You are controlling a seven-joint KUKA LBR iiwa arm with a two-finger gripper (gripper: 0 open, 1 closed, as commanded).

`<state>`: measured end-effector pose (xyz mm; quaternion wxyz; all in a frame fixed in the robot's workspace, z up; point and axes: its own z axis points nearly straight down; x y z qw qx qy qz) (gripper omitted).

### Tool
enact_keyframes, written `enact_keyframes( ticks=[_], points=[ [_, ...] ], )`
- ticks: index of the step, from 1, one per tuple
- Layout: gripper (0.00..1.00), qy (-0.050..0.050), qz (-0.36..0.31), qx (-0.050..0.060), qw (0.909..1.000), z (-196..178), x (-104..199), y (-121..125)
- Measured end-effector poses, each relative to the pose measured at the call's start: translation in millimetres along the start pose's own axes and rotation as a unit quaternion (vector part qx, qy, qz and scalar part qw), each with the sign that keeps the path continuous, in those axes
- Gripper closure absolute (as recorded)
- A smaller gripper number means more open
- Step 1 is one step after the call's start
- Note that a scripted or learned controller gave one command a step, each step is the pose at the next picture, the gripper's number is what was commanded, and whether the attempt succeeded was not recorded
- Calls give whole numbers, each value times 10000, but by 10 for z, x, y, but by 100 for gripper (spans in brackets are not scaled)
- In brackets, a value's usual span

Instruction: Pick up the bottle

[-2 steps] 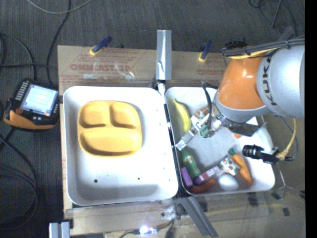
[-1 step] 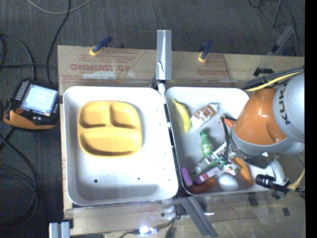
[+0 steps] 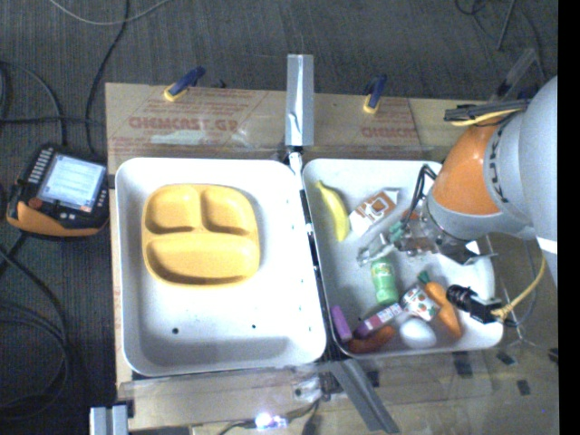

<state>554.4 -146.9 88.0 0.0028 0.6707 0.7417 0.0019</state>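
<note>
I have the arm (image 3: 507, 170) reaching in from the right edge of the frame, its orange band sitting over the upper right part of the right bin (image 3: 317, 270). The claw (image 3: 391, 236) hangs low over the middle of that bin, pointing toward the left, and its metal fingers look spread somewhat, with nothing pinched between them that I can make out. The bottle (image 3: 384, 280), a small green one, lies just below the claw in the frame, near the centre of the right bin, roughly upright in the picture with its paler end toward the claw; I cannot tell whether the fingertips touch it or hover just above. Around it there is clutter: a yellow banana (image 3: 333, 210) up and to the left along the bin's left wall, a small white and orange carton (image 3: 375, 206) above the claw, a purple marker (image 3: 381, 316) slanting below the bottle, a carrot (image 3: 443, 308) to the lower right, a white egg (image 3: 418, 333) near the bin's bottom rim, and a reddish sausage-shaped piece (image 3: 373, 339) beside it. The left bin (image 3: 217, 343) holds a yellow divided tray (image 3: 202, 234) in its upper half, well apart from the claw. At the far left of the frame, off the bench, rests the teach pendant (image 3: 59, 191) with its screen lit.
</note>
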Motion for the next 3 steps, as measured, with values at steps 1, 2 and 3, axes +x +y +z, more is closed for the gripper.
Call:
enact_keyframes(
  ticks=[1,2,3],
  points=[
    [100,-12,-5,8,10000,-77,-7,1],
    [100,16,-19,75,10000,-923,1127,-310],
    [100,25,-40,113,9999,-976,1143,-308]
  ],
)
